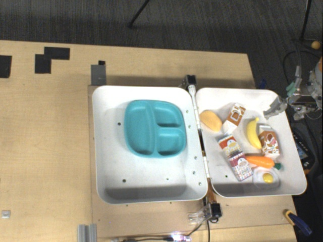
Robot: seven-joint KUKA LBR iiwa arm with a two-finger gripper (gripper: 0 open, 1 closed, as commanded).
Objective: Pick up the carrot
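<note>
Lighting: even, fairly bright overhead illumination; bench [45, 150] rendered warm tan. White bins: left bin [108, 185] and right bin [292, 183] were near overexposed, with soft grey shading along inner walls. Shadows: faint, short. Top of frame: dark floor, dim, low detail. Sharpness: moderate; small labels at right unreadable, slight softness toward the right edge. Distortion: mild slant perspective.
</note>
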